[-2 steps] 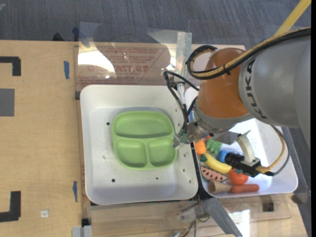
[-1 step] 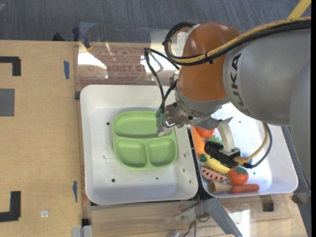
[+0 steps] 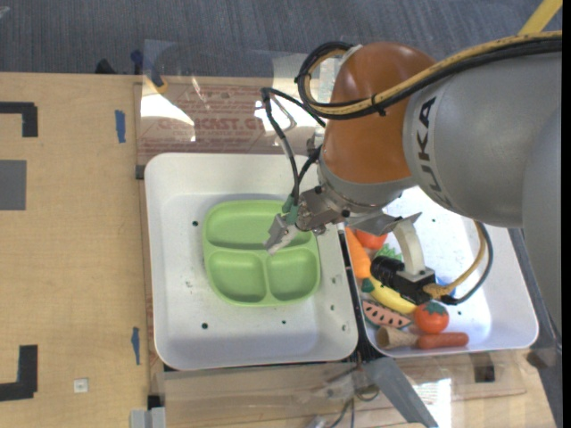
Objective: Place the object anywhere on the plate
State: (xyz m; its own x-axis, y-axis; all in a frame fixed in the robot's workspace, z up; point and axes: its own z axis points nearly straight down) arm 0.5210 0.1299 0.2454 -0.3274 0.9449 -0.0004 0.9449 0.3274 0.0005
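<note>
A light green divided plate (image 3: 236, 275) with three compartments lies in the middle of the left white bin (image 3: 169, 266). My gripper (image 3: 278, 234) hangs low over the plate's right half, near the ridge where the compartments meet. The big orange and grey wrist hides the plate's upper right corner. All three compartments look bare where I can see them. No object shows at the gripper's tip.
The right bin (image 3: 508, 319) holds toy food: an orange carrot (image 3: 359, 255), a yellow banana (image 3: 393, 294), a watermelon slice (image 3: 385, 315), a red tomato (image 3: 433, 317) and a red sausage (image 3: 442, 339). The arm covers much of that bin. Brown bench lies to the left.
</note>
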